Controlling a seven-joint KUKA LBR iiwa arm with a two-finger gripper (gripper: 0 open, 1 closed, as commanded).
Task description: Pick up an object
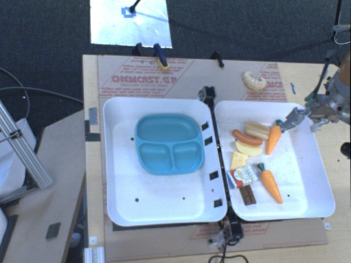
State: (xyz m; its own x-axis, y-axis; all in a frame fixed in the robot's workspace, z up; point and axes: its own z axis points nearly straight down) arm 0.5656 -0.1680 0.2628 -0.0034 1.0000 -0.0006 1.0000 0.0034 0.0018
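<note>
The pincer [292, 118] hangs over the far right part of the right bin [318, 163], its tip touching the top of a carrot [273, 139]; whether it pinches or is spread, I cannot tell. Left of that carrot lie a sausage [247, 137] and a bread roll [256, 129]. Nearer sits another carrot [271, 185]. The left bin [118, 163] holds a blue divided plate [168, 143].

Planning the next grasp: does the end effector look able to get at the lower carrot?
Probably yes. The lower carrot lies uncovered in the right bin, with the end effector above that bin's far side.
</note>
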